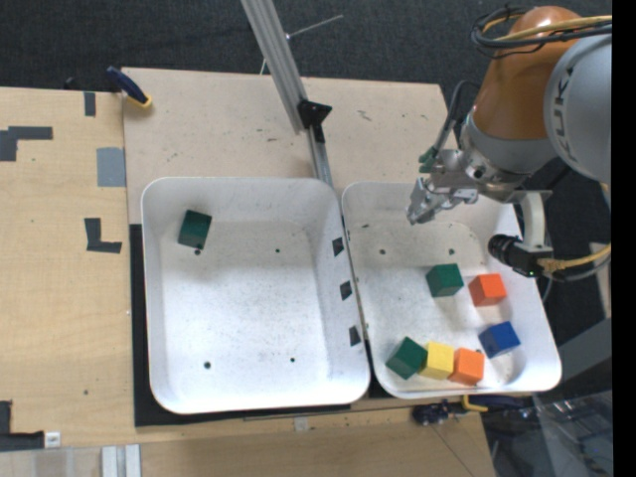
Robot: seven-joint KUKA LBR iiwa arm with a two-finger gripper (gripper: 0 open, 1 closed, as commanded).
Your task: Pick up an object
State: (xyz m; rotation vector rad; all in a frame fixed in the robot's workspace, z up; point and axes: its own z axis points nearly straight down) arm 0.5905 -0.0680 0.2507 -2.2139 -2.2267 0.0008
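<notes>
White bins side by side on tan desk (60, 266). Left bin (159, 202) with one dark green cube (195, 229) near its upper-left corner, well apart from everything else.

Right bin (370, 202) with six cubes, all in its lower half: green cube (444, 280) mid-bin, orange cube (487, 289) just beside it on the right, blue cube (499, 339) below that. Along the near rim a touching row: second green cube (406, 357), yellow cube (438, 359), second orange cube (467, 366).

Grey arm with orange band (522, 78) reaching in from the right. Jaws (425, 210) over the upper part of the right bin, above and left of the mid-bin green cube, clear of every cube. Nothing visible between the fingers; spread or pressed together, cannot tell at this angle.

Metal bar (273, 43) slanting down from the top edge to the gap between the bins. Blue-and-yellow clamp (129, 85) on the desk at upper left. Grey tape patches (111, 165) left of the left bin.
</notes>
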